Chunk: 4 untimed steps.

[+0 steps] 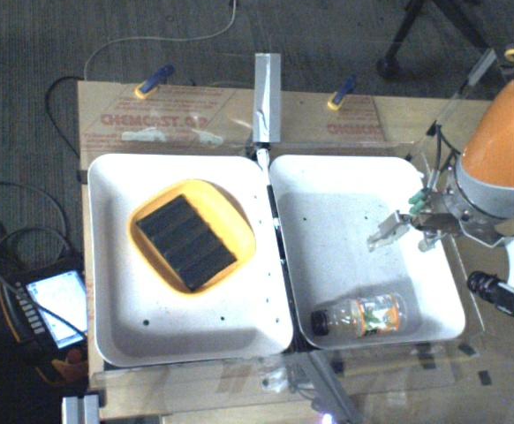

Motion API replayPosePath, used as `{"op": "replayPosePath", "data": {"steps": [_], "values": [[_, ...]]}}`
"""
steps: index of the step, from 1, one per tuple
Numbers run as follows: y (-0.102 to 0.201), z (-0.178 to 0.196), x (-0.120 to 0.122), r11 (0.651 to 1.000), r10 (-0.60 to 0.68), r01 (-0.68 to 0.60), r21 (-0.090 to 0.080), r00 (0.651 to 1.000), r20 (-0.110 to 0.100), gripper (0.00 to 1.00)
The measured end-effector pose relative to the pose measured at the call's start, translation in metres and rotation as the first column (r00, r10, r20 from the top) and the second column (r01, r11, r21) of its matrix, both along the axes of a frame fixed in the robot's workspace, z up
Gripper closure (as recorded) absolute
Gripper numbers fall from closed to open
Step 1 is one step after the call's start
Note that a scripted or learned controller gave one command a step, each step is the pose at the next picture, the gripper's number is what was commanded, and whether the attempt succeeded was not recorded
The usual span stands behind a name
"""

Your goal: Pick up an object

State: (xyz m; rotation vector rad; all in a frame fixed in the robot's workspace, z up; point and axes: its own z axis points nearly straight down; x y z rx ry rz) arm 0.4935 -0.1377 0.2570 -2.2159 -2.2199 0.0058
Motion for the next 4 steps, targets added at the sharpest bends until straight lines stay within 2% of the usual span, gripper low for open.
{"op": "replayPosePath", "data": {"steps": [1,2,3,4], "values": [[-0.046,-0.035,-0.009,0.979,0.203,-0.203,0.003,0.979,0.001,0.00],[0.021,-0.108,-0.009,0.960,0.280,-0.280,0.004,0.960,0.001,0.00],[-0.065,-0.117,-0.010,0.971,-0.241,0.241,-0.002,0.971,0.000,0.00],[-0.060,-0.024,-0.008,0.976,-0.220,0.220,-0.004,0.976,0.002,0.00]]}}
